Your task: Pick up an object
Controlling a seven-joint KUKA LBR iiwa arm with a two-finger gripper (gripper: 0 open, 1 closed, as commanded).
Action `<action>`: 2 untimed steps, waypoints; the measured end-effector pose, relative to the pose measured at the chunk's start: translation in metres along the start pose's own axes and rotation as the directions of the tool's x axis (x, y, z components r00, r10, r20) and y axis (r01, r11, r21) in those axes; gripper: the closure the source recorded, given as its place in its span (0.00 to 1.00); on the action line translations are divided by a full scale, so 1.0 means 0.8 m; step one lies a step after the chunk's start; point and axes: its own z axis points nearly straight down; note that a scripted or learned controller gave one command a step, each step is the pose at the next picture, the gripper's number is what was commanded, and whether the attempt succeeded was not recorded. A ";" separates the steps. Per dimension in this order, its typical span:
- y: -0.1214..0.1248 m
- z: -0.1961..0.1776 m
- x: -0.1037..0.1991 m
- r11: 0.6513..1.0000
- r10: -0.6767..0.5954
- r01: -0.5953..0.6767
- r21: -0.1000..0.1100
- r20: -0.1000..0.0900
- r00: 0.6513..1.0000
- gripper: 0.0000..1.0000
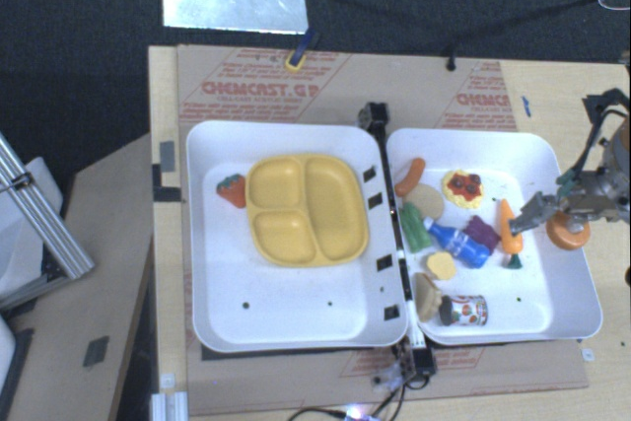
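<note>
The hand (525, 217) hovered just right of the toy carrot (508, 228) in the right bin (572, 306); how far it was open could not be told. A good grasp would centre on the carrot, clear of the purple piece (481, 234) to the carrot's left.
</note>
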 end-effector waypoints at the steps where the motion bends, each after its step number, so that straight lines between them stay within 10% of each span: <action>1: 0.002 -0.006 0.000 1.000 -0.003 0.003 -0.010 0.002 1.000 0.00; 2: 0.010 0.050 -0.005 1.000 -0.001 0.001 -0.006 0.001 1.000 0.00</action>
